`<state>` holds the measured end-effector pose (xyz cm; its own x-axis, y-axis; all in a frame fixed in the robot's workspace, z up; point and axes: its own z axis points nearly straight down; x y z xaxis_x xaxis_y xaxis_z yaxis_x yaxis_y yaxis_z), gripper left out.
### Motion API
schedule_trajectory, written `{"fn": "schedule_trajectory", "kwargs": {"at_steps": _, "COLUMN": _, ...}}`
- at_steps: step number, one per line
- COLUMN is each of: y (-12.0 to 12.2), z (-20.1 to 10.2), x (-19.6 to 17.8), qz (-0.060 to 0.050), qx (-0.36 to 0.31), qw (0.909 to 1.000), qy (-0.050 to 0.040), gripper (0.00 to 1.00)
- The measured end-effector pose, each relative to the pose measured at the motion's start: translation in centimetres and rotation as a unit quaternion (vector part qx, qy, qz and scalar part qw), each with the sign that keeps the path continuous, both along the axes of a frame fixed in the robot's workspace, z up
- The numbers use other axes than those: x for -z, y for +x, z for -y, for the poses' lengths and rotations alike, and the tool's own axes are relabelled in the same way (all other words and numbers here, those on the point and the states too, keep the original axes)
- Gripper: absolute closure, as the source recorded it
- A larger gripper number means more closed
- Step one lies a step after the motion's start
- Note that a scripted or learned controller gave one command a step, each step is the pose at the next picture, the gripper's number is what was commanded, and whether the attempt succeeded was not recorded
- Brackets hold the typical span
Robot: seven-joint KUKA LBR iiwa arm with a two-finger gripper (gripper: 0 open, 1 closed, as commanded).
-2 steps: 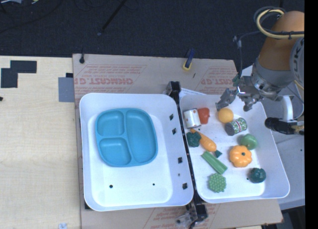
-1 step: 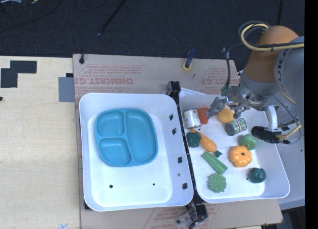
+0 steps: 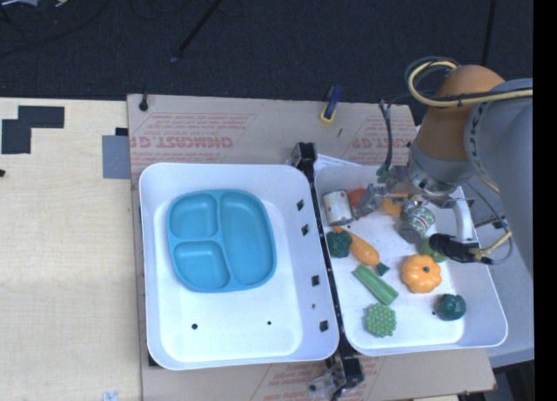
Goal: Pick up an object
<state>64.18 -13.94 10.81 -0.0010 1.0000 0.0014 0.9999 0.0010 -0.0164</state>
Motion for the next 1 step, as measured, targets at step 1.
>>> {"fn": "schedule_trajectory", "kwargs": {"at_steps": 1, "y": -0.02, "z": -0.21, "x": 2.07, "qz": 0.005, "qx": -0.001, "qw": 1.0000, "qy": -0.0006, "gripper": 0.00}}
